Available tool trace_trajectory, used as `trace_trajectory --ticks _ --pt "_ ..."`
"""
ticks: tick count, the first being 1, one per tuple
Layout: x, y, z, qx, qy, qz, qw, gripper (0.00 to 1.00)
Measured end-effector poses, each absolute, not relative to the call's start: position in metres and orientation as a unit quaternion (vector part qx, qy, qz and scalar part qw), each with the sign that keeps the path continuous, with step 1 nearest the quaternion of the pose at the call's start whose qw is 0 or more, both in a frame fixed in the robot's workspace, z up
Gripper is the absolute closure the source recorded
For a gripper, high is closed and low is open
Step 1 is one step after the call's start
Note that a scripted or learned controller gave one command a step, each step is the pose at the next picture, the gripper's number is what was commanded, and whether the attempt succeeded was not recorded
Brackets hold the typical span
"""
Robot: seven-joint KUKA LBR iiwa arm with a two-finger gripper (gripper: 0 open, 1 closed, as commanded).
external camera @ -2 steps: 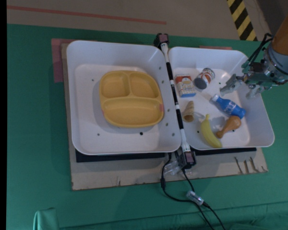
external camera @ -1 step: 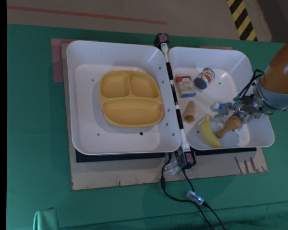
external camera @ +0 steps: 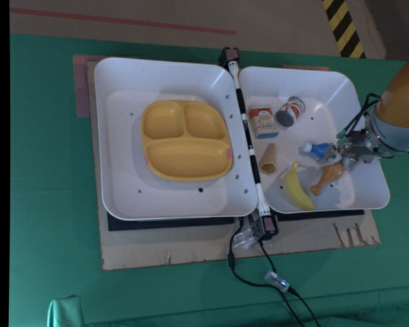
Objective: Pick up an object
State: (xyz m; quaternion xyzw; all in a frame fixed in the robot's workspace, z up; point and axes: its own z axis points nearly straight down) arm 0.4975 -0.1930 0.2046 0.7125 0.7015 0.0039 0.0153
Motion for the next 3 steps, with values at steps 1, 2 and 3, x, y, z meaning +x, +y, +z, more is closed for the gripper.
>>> trace_trajectory --ticks 1,2,3 --pt "0.502 -0.163 0.342 0.709 0.705 0.0017 0.006 1.0" --pt "0.502 -0.149 0.39 0.709 0.705 0.0024 0.007 1.0" --pt "0.518 -0.103 0.419 0.71 0.705 0.0034 0.006 1.0"
